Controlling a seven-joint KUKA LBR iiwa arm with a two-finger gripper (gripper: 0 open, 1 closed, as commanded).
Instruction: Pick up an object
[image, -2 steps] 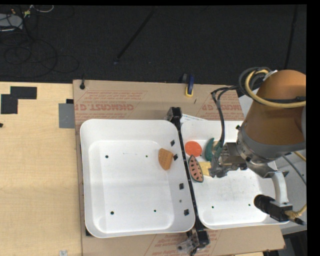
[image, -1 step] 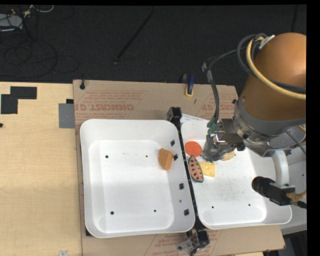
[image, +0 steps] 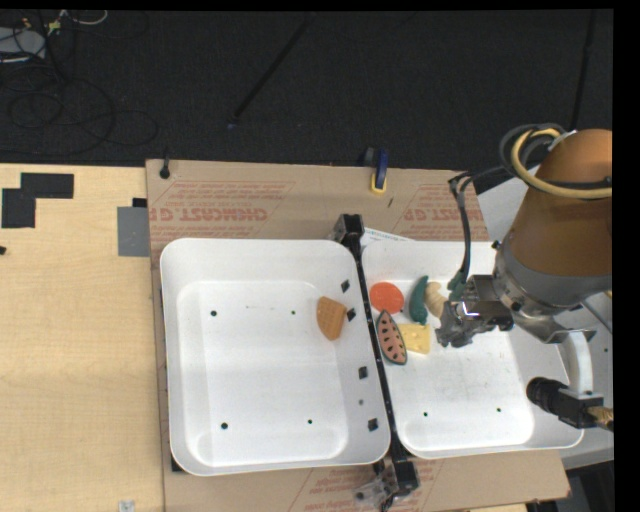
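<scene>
Lying just to the left of the gripper (image: 462, 322) in the right bin (image: 480, 420) is a small cluster of objects: a pale knobby piece (image: 434, 296) and a dark green piece (image: 419, 299) nearest it, a yellow block (image: 417, 340) just below those, then a watermelon slice (image: 392, 339) and an orange-red round piece (image: 387, 296) further left. Whether anything sits between the gripper's tips cannot be told from this slant. Well to its left, past the divider, a tan wedge (image: 331, 318) rests in the left bin (image: 200, 400) on the counter (image: 70, 350).
</scene>
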